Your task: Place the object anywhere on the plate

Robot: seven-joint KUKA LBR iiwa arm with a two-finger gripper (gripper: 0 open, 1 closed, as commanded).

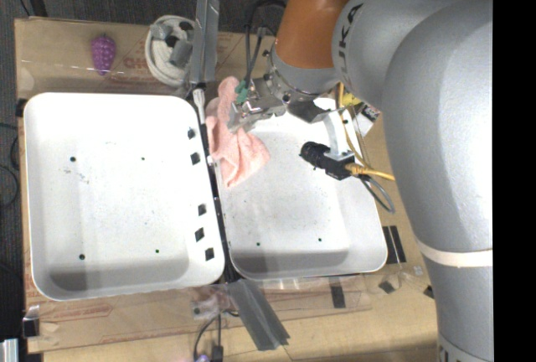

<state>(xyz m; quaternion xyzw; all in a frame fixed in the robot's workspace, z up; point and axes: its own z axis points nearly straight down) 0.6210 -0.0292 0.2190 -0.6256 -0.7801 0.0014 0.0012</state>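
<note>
Pink cloth (239,152): crumpled heap right under the gripper (248,107) and spilling away from it toward the near rim; it lies in the right bin (335,255), pressed against the wall this bin shares with the left bin (109,184)
Long axis: runs from the gripper down the view, about parallel to that shared wall; the broad loose end points away from the gripper, the narrower bunched end sits at its tip
Gripper: low over the bunched end, touching or nearly touching the cloth
Gripper state: cannot tell, the wrist hardware hides it
Hold: not shown, so I count the cloth as lying in the bin, not as lifted
Why here: by my reading the arm (419,100) leans in from the right and bends over the bin to reach the cloth at the far side, by the wall
Why the bunching matters: soft folds offer a ridge to pinch, yet the wall just beside the gripper leaves little room
Stage: early, in my judgement; the cloth is not yet on the plate
Risk: thin cloth may slip, or only one layer may come up
</note>
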